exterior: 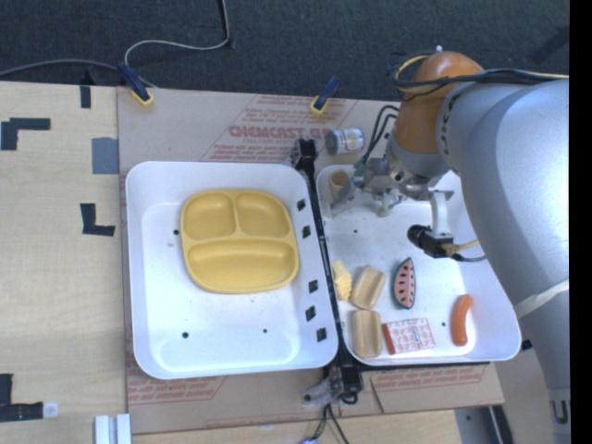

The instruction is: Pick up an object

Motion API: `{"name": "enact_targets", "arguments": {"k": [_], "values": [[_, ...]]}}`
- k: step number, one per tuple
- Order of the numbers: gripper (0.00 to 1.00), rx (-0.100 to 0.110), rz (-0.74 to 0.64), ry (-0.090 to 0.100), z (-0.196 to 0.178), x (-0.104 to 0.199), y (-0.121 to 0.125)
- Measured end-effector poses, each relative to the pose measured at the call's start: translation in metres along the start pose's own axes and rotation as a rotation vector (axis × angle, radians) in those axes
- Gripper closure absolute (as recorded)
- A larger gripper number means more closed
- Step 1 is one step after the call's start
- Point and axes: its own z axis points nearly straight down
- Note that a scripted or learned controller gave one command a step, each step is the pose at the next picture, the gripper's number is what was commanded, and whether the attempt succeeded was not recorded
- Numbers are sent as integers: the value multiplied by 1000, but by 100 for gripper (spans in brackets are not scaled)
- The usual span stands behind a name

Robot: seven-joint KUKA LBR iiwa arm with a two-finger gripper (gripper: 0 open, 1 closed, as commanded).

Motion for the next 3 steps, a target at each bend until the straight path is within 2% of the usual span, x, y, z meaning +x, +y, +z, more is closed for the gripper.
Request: {"name": "enact_targets", "arguments": {"k": [3], "values": [[0,0,0,0,0,0,0]]}}
